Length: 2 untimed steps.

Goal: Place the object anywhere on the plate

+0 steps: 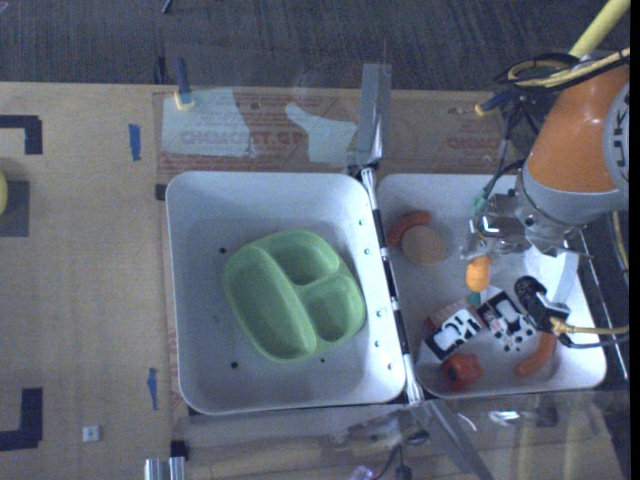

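2 white bins [200, 368]; 1 green plate [293, 293]; approx 6 small objs [462, 369].

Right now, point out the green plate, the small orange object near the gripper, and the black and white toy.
green plate [292, 293], camera view, on its central divider ridge.
small orange object [479, 273], camera view, on its middle.
black and white toy [456, 331], camera view, on its body.

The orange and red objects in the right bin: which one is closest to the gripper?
The small orange round object, directly below the gripper. The red cylinder and the orange-red curved piece lie near the bin's front edge.
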### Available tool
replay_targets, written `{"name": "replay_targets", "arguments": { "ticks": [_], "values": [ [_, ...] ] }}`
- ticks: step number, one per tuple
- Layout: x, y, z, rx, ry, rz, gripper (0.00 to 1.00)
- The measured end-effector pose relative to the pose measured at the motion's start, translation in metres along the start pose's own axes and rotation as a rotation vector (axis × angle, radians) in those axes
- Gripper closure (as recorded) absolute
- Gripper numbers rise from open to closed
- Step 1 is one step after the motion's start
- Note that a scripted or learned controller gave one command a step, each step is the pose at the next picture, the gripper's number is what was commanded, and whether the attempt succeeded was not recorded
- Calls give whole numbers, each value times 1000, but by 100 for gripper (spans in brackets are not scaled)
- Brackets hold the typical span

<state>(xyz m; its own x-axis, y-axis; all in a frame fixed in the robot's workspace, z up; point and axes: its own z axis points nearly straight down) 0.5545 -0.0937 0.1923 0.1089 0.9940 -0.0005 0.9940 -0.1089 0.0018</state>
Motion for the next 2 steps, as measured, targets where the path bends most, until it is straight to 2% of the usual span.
{"name": "replay_targets", "arguments": {
  "ticks": [1, 2],
  "values": [
    [97, 29, 8, 3, -1, 568, 100],
    [179, -29, -27, 7, 0, 418, 100]
  ]
}}
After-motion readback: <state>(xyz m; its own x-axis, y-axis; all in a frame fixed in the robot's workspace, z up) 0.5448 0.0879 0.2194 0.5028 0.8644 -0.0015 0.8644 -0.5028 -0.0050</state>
